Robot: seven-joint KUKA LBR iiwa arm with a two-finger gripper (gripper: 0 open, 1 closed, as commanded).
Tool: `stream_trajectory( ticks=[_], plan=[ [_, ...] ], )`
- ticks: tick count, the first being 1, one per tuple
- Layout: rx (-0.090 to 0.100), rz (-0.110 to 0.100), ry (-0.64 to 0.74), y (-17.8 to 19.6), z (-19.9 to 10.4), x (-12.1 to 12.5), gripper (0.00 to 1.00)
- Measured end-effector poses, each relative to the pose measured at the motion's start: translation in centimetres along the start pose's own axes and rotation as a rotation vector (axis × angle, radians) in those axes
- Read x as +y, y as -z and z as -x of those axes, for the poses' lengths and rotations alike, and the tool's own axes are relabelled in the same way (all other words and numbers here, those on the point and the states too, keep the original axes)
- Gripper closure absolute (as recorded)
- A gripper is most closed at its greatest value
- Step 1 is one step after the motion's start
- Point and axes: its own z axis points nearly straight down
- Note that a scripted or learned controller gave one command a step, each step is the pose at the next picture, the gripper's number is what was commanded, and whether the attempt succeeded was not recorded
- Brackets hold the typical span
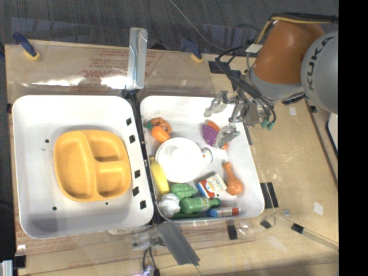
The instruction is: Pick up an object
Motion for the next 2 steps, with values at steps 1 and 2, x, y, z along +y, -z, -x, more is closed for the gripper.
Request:
stream_trajectory(
  ticks=[1,2],
  plan=[
    [-0.002,0.001,-0.014,-12.3,-0.5,-2.3,0.0],
    [-0.007,0.0,-0.11,-12.0,-6.7,-2.2,0.0]
  ],
)
